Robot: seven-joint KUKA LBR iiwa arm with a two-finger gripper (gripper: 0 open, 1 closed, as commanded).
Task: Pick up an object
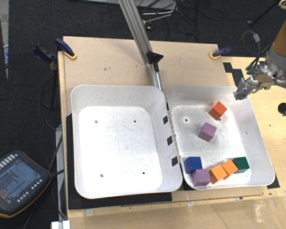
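Note:
The right bin [257, 142] holds several small blocks. An orange block [218, 110] lies near its far side, with a purple block [207, 131] just in front of it. Along the near edge sit a blue block [193, 164], a second purple block [201, 177], a second orange block [219, 171] and a green block [240, 164]. My gripper [241, 92] hangs over the bin's far right rim, to the right of and above the far orange block. Nothing shows between its fingertips.
The left bin [81, 104] lies beside the right one on the tan bench. A metal pole [136, 23] slants down to the gap between the bins. Blue clamps [62, 46] grip the bench's far corners. A teach pendant [14, 182] rests at the lower left.

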